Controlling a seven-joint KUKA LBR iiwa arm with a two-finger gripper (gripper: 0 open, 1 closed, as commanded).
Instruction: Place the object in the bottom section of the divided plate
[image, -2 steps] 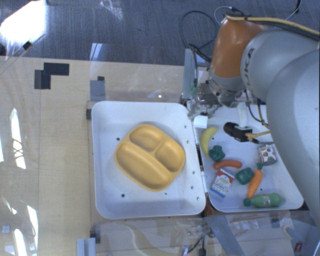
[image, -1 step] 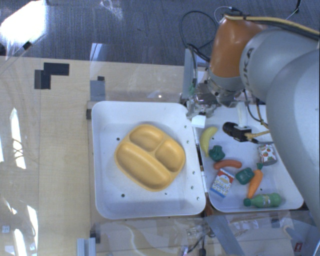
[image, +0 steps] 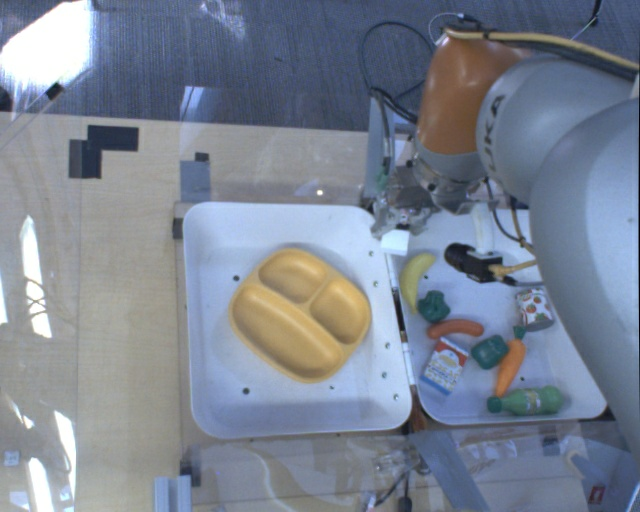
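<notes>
Arm in from the right, gripper (image: 400, 215) low over the far edge of the right bin (image: 575, 395), just past the far tip of the banana (image: 415, 277); can't tell its state from this angle, nothing seen held. Task object not named; banana is the nearest candidate, a guess. It lies at the right bin's far-left corner, beside the wall shared with the left bin (image: 200, 330). Long axis runs far-right to near-left, slightly curved, far tip pointing up toward the gripper. Divided plate (image: 300, 312) sits mid left bin, yellow, tilted; its long bottom section is the near-left compartment, nothing in it. To do the step well: come down over the banana's middle, close across its short width, stay clear of the bin wall and the green piece (image: 433, 305) touching its near end. Other toys: sausage (image: 455, 328), carrot (image: 509, 367), milk carton (image: 444, 365), green bottle (image: 526, 402).
</notes>
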